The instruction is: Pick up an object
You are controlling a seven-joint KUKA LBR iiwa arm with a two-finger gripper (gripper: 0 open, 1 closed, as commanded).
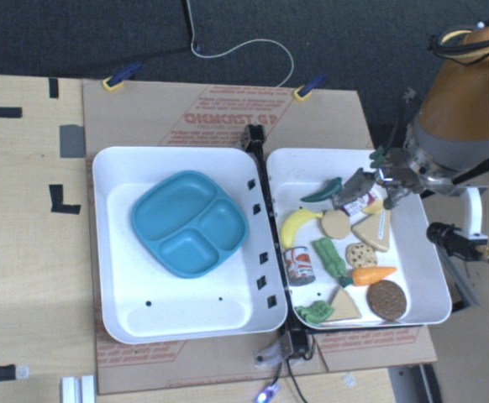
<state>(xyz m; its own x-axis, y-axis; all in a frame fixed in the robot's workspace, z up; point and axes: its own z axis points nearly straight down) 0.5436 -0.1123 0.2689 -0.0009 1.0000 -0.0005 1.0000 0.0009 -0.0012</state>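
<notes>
Toy foods [345, 254], smooth plastic and rounded, crowd the right bin [421, 309].

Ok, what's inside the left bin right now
The left bin holds a blue divided plate, lying flat with three empty compartments. A few small dark specks sit on the bin floor nearby. Whatever lies beneath the plate is covered.

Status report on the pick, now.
Gripper low over right bin, upper part. Nothing seen between fingers. Toy food packed close: banana, carrot, cookie. Blue plate in left bin.
</notes>
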